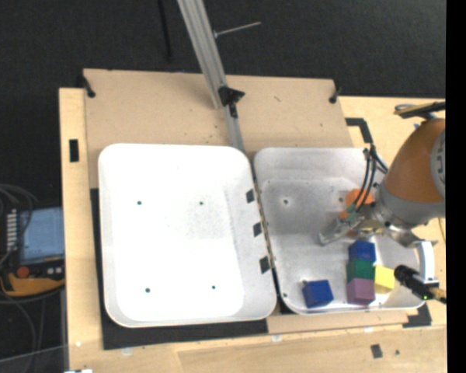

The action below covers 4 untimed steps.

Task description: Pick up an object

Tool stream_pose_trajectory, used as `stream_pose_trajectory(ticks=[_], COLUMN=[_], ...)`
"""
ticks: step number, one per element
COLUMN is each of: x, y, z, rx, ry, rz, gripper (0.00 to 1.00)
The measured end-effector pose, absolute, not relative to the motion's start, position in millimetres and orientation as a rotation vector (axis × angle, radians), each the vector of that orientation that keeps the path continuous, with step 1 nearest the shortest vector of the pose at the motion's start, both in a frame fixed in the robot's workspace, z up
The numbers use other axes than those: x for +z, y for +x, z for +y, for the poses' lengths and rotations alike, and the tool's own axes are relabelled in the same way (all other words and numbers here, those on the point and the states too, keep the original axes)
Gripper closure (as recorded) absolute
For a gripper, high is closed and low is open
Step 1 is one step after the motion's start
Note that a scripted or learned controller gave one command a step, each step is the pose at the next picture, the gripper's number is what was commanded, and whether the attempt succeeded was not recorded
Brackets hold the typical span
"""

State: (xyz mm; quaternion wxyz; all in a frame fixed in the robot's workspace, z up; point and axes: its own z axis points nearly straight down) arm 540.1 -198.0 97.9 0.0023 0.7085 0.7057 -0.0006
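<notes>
Camera view has the claw (349,228) low in the right bin (295,181), how far open I cannot tell, nothing visibly held, so the reach looks unfinished: next, settle squarely over the blue block (363,252) at its five o'clock.

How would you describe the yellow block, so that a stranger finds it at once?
Look in the right bin, at its near right corner, where small blocks cluster. The yellow block lies at the cluster's right edge, beside the green block and purple block. It alone is yellow.
</notes>
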Motion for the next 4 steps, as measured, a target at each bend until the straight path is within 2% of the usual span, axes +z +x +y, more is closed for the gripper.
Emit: stream_pose_trajectory(ticks=[1,2,4], x=[110,174,249], y=[541.7,542.3,545.8], z=[-198,-202,-204], rx=[0.006,0.006,0.005], ry=[2.227,2.216,2.212], rz=[2.206,2.216,2.224], gripper=[1.0,1.0,1.0])
